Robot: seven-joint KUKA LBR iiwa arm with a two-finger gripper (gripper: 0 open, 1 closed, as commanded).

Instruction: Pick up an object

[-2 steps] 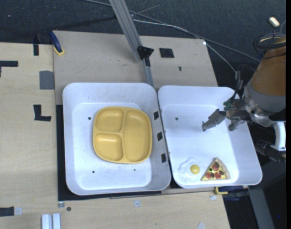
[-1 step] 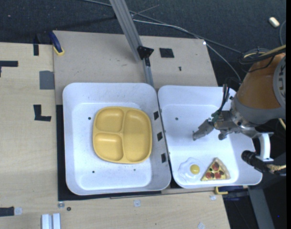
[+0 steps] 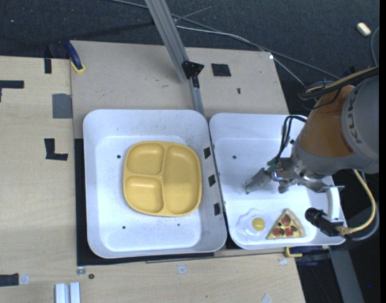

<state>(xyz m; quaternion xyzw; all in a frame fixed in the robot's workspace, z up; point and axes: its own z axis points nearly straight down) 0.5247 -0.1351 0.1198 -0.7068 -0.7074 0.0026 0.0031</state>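
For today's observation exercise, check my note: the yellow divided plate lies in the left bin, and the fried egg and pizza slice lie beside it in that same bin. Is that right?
One detail is wrong. The fried egg and pizza slice lie in the right bin, not beside the yellow divided plate, which lies in the left bin, as the camera view shows.

You see a wooden bench [image 3: 142, 74] bearing two white bins: left [image 3: 95, 169], right [image 3: 243, 128], side by side.
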